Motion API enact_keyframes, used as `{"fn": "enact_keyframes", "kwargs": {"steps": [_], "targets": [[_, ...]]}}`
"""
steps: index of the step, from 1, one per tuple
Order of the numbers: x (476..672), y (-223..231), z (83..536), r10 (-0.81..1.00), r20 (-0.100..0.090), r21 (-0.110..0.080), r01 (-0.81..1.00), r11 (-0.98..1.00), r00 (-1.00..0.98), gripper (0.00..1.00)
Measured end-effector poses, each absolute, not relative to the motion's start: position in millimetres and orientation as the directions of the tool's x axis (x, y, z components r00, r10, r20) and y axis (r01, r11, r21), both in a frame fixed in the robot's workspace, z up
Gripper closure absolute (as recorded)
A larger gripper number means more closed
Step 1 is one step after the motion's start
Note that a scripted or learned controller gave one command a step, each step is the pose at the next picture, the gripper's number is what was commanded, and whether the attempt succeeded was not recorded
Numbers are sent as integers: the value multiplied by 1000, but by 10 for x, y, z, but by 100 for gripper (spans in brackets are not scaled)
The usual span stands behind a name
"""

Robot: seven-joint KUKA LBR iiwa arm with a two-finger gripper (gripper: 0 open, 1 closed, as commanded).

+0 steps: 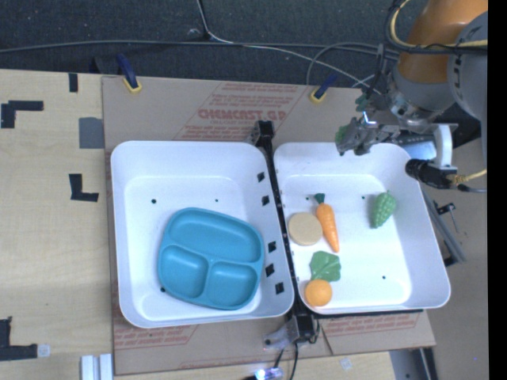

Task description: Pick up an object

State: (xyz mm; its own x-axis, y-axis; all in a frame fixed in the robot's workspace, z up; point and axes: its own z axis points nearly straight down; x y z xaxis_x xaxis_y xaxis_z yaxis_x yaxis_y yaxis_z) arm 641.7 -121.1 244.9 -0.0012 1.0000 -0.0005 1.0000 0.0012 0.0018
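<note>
The right bin holds several toy foods: an orange carrot with a green top, a tan round cookie, a green leafy piece, an orange fruit and a green bumpy vegetable. My gripper hangs above the far rim of the right bin, high over the toys and apart from all of them. Nothing shows between its fingers. The carrot lies below and left of it.
The left bin holds a blue divided tray. A black divider runs between the bins. Cables cross the dark back area, and blue-yellow clamps pin the cardboard under the bins.
</note>
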Motion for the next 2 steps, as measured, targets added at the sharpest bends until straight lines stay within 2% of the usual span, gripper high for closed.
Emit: {"fn": "enact_keyframes", "kwargs": {"steps": [2], "targets": [[6337,-212,2414,1000,1,-2,1000,5,-5,100]]}}
